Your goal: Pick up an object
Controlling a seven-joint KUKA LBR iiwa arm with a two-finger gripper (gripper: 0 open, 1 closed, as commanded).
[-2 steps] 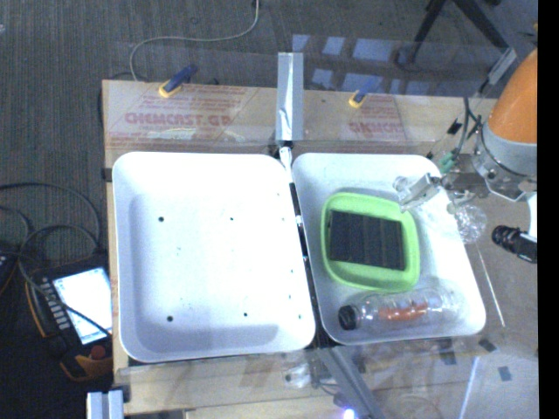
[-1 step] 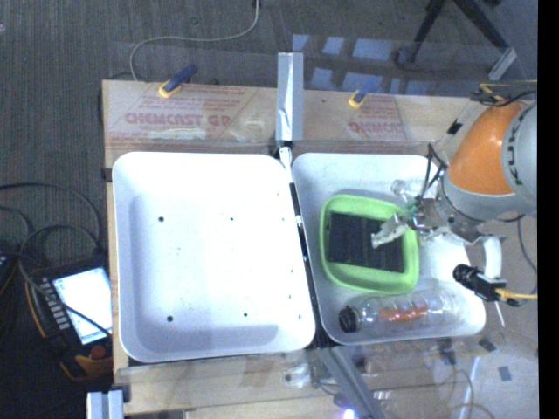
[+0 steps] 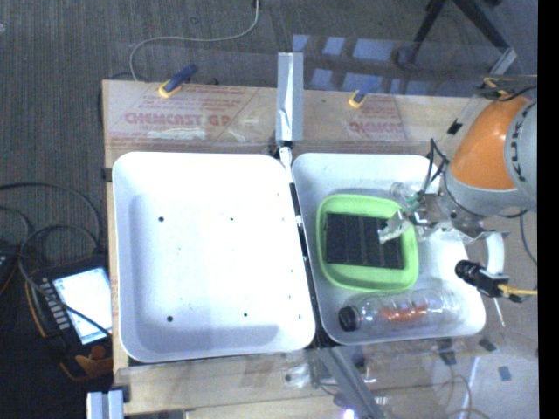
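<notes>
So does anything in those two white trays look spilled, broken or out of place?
Nothing looks spilled or broken. The clear plastic bottle lies on its side along the right bin's near edge, beside the green container, which sits flat. The end effector is over that container.

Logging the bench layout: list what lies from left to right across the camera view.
Tablet on the floor → left white bin → green tray in the right white bin → gripper over the tray's right side → orange band of the arm.
</notes>
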